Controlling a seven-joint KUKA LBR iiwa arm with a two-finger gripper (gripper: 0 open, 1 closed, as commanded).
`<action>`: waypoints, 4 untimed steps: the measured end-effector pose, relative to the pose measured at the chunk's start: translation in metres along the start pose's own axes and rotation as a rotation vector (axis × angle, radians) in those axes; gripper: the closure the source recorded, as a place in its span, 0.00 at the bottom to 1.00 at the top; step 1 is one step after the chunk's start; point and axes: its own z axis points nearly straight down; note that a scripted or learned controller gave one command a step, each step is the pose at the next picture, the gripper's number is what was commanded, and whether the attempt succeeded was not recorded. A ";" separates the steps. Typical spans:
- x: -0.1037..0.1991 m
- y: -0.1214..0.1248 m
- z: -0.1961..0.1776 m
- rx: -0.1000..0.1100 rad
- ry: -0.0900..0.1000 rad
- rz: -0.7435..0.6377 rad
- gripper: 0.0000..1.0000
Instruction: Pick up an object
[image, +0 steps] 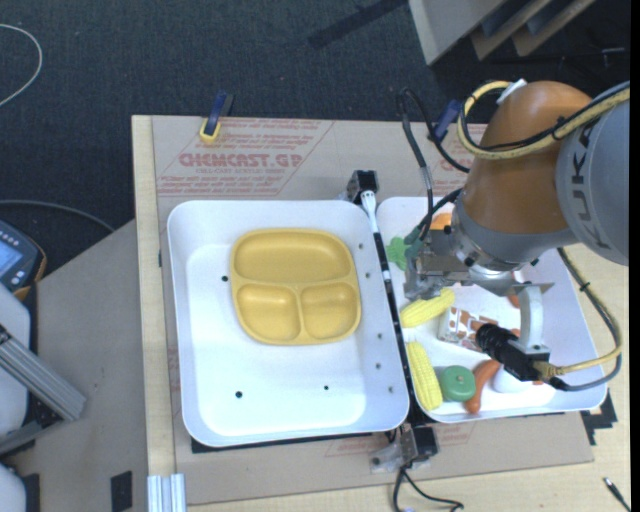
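So I'm watching the gripper (432, 283) hanging over the right bin (580, 330), just above a corn cob (427, 309). Fingers are hiding under the wrist (can't tell their state). The yellow divided plate (296, 284) is sitting in the left bin (200, 330).

The arm (520, 170) hides much of the right bin (575, 395).

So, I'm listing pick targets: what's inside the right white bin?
In the right white bin: two yellow toy corn cobs, a green round piece, an orange piece. The grey-orange arm covers the rest.
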 end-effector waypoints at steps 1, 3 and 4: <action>-0.020 -0.031 -0.118 -0.013 0.001 -0.001 1.00; -0.025 -0.033 -0.015 0.012 0.001 0.000 1.00; 0.055 -0.031 -0.071 -0.003 0.004 -0.011 1.00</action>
